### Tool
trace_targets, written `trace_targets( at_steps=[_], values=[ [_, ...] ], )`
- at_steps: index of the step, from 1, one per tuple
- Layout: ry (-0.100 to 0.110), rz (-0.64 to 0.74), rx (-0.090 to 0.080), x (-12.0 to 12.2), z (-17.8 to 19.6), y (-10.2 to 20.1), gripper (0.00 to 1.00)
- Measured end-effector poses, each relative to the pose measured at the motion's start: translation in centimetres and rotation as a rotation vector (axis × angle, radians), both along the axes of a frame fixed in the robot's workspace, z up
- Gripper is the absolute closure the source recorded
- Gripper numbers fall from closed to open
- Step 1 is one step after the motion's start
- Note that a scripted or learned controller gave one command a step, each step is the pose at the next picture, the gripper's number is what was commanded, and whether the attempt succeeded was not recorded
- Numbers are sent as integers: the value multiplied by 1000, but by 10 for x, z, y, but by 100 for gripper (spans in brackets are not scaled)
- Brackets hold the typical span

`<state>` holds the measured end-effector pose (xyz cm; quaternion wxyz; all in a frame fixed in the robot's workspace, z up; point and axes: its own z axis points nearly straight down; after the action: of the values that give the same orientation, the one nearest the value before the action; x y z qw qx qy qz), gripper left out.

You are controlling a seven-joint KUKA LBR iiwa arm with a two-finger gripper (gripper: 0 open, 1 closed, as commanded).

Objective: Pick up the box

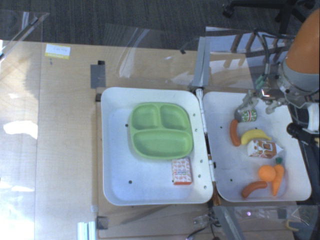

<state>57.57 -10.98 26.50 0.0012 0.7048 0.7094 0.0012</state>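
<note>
Plenty of gap between the fingers [248, 103] of the grey two-finger gripper [261, 104], spread wide with nothing caught inside. Hangs over the far end of the right-hand white bin [216, 106], under that orange band on the grey arm [302, 59]. Just below the left fingertip, and close enough that touching or not cannot be told: a small green-and-silver can [246, 115] on its side. Then down the bin floor past an orange-red sausage [233, 133] standing lengthwise, tight beside a yellow banana [254, 136]. Right under the banana, a white-and-brown carton [262, 148]. Nearer the front, a round orange fruit [267, 173] pressed against an orange carrot [278, 180], plus a second reddish sausage [254, 188] lying slantwise by the front wall. Now across the divider to the left-hand white bin [107, 149]: a pale green plastic plate with three compartments [161, 131] in the middle. And there, flat at the plate's near right corner, touching or just beside its rim, the small red-and-white patterned box [182, 171]. Well apart from the gripper, over in the other bin altogether. Beyond all that, pale wooden bench [60, 134] with a little yellow label [57, 50] at the far left.
</note>
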Motion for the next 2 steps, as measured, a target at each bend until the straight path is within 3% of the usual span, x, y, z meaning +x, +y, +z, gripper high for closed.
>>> trace_targets(
  at_steps=[1,2],
  values=[
    [0,-290,0,40,-110,-95,0],
    [-3,-239,0,65,-161,-75,0]
  ],
)
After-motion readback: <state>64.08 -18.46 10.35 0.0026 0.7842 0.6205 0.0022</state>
